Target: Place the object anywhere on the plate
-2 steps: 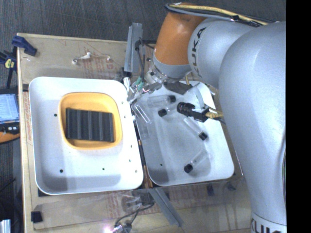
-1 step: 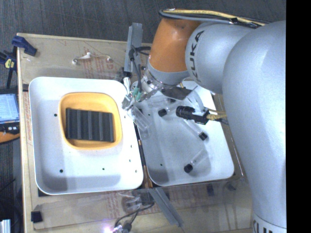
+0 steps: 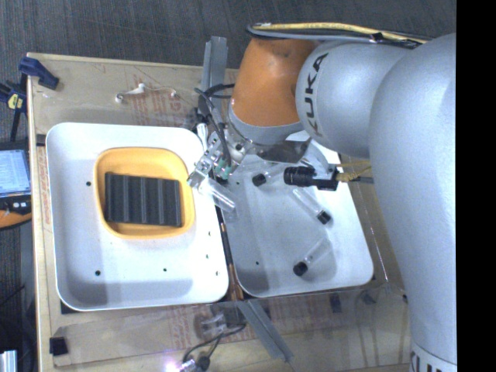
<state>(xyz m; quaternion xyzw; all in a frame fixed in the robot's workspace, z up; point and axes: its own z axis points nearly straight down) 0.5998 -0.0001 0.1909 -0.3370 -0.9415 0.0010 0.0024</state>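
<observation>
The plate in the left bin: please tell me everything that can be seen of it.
The plate is a yellow-orange rounded rectangle with a raised rim, plastic by its look. It lies flat on the floor of the left bin, toward that bin's upper middle. A dark ribbed block rests on it and covers most of its middle and lower part. The gripper is by its right edge, over the divide between the bins; contact cannot be judged.

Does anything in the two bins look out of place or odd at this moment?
Nothing looks spilled or damaged. The yellow plate in the left bin carries a dark ridged block. Clear tubes with black caps lie scattered at different angles in the right bin.
</observation>
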